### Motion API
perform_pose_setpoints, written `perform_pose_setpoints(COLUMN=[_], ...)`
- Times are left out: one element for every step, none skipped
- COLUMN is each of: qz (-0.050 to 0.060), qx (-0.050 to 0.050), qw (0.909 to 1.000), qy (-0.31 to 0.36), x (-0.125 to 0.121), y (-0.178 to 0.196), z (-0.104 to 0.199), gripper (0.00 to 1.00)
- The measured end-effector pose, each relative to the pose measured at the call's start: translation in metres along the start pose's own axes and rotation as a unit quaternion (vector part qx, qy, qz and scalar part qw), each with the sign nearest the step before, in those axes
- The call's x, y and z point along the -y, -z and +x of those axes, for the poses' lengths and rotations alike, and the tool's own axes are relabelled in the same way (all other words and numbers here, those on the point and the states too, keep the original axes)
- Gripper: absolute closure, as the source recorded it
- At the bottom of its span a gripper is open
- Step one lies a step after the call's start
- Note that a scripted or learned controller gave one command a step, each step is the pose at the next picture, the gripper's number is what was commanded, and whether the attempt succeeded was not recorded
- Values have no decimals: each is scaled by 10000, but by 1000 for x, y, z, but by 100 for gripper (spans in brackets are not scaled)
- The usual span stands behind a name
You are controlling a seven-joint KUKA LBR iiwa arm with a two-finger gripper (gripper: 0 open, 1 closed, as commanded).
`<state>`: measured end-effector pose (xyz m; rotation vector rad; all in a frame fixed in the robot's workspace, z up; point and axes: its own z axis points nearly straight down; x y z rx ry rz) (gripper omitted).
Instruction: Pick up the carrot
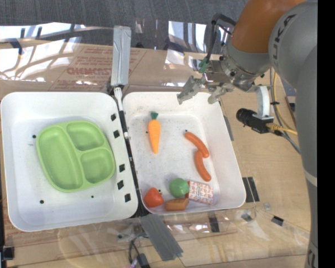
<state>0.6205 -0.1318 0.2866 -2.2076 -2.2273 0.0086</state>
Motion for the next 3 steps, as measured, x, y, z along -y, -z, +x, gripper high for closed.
perform_pose_setpoints(qz=[-17,6,-24], qx=[8,3,5], qw=[9978,9977,9995], qy=[659,681,302], x=[-26,-27,-39], y=[-192,-185,-96], z=[24,24,87], gripper=[0,100,100])
